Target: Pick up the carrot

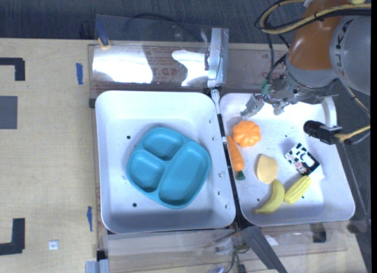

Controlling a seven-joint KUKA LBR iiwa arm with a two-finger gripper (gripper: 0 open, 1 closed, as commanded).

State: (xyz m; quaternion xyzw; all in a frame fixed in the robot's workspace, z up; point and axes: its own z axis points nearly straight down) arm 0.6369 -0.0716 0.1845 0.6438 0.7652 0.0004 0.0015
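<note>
The carrot [236,157] is a small orange stick with a green end, lying along the left wall of the right bin [336,207]. It sits just below an orange pumpkin [246,133]. My gripper [265,104] hovers over the bin's far left corner, up and to the right of the pumpkin and well clear of the carrot. Its fingers are spread open with nothing between them.
The right bin also holds a pale yellow lemon-like piece [266,168], a banana [271,199], a corn cob [297,188] and a black-and-white block [301,158]. A blue divided plate [169,166] lies in the left bin [112,148].
</note>
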